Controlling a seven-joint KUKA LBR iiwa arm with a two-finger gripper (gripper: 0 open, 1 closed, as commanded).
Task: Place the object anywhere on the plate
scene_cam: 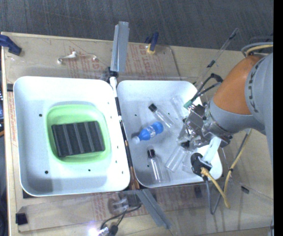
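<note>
Hovering over the right bin (131, 132), my gripper (189, 137) was hard to read, can't tell if it grasped anything. Green plate (77, 113) had nothing delivered; blue bottle (148, 132) unmoved.

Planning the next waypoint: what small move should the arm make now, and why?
Probably lower onto a clear vial by the gripper; it hovers over the right bin, while the green plate in the left bin awaits an object.

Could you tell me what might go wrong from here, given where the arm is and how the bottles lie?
1. The gripper sits low at the right bin's right side among crowded clear bottles, so it may knock them or grab more than one.
2. The green plate lies in the left bin; a smooth, round bottle could slip or roll during the carry.
</note>
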